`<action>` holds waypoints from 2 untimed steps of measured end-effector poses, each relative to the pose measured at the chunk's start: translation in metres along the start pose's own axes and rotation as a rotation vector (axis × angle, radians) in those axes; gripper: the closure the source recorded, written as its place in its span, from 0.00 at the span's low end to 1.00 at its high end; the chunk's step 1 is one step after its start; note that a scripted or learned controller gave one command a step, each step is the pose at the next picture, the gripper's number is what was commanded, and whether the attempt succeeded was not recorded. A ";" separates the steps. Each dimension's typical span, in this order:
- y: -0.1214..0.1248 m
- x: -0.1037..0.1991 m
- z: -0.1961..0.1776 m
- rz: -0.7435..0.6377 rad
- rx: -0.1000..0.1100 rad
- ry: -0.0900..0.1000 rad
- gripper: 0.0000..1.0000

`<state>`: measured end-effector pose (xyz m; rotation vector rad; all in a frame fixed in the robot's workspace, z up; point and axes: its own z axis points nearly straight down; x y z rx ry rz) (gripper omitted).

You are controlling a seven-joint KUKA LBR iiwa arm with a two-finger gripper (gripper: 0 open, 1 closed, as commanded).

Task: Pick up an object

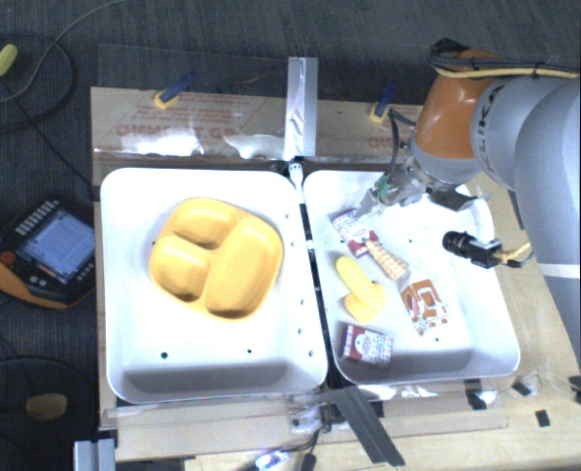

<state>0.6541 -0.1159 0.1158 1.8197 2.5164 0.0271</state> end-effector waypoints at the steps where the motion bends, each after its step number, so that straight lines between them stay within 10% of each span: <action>1: -0.003 0.001 0.010 -0.100 0.000 -0.003 1.00; 2: -0.001 0.006 0.011 0.152 0.005 0.000 1.00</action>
